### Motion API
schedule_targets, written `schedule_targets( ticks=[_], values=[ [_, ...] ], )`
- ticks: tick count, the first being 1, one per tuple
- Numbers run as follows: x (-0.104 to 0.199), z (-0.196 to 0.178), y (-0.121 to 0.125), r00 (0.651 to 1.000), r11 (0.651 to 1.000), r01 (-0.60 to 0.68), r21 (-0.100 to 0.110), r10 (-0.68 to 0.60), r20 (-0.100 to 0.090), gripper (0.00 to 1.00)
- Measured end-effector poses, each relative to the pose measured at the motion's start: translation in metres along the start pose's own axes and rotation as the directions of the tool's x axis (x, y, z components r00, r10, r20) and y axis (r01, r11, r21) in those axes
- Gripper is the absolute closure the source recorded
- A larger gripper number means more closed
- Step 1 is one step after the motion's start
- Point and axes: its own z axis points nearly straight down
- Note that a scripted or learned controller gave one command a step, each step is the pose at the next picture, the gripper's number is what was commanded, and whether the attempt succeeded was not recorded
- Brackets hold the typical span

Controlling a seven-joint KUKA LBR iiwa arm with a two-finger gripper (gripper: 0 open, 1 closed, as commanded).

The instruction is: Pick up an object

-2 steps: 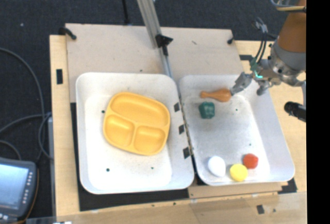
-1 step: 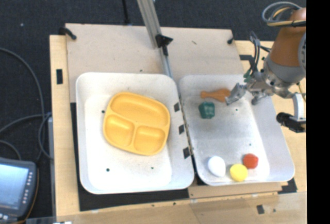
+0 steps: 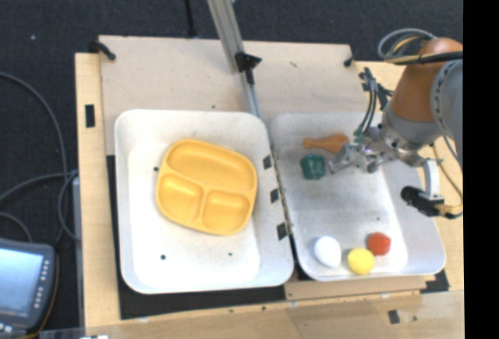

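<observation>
The right bin (image 3: 405, 248) holds several small objects. A green block (image 3: 313, 167) lies near its upper left, and a brown-orange piece (image 3: 327, 143) sits just above it. Along the front edge are a white egg shape (image 3: 327, 251), a yellow ball (image 3: 360, 260) and a red piece (image 3: 379, 243). My gripper (image 3: 341, 161) hangs low over the upper part of this bin, pointing left, just right of the green block and below the brown-orange piece. I see nothing held in it.
The left bin (image 3: 140, 252) carries a yellow divided plate (image 3: 207, 186). A slanted metal post (image 3: 226, 18) rises behind the bins. The arm's grey body with its orange band (image 3: 417, 100) covers the right bin's upper right corner.
</observation>
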Motion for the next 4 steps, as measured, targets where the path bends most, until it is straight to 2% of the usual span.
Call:
schedule_targets(
  ticks=[1,2,4],
  values=[
    [-0.001,0.007,0.0,1.0,1.0,-0.002,-0.005,0.002,0.002,0.0],
    [-0.003,-0.005,0.001,1.0,1.0,-0.003,-0.009,0.003,0.003,1.0],
    [-0.005,-0.136,0.007,1.0,1.0,0.004,-0.014,-0.004,0.002,1.0]
  ],
)
